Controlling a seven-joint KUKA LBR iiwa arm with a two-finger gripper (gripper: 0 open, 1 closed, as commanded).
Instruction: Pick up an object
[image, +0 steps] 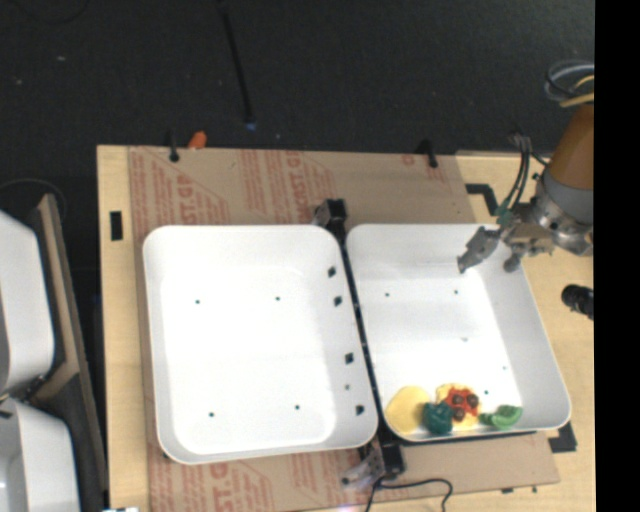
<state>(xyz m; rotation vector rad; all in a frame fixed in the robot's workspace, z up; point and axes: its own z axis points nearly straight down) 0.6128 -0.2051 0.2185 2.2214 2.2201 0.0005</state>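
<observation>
Several small objects lie together at the front edge of the right bin: a pale yellow disc, a teal lump, a red and orange piece and a green piece. My gripper hangs over the bin's back right part, far from the pile. Its two dark fingers are spread apart, open, with nothing between them. The arm's orange band rises behind it at the right edge.
The left bin sits beside the right one, with a black clip divider between them. Both rest on a cardboard-covered bench. White equipment stands at the far left.
</observation>
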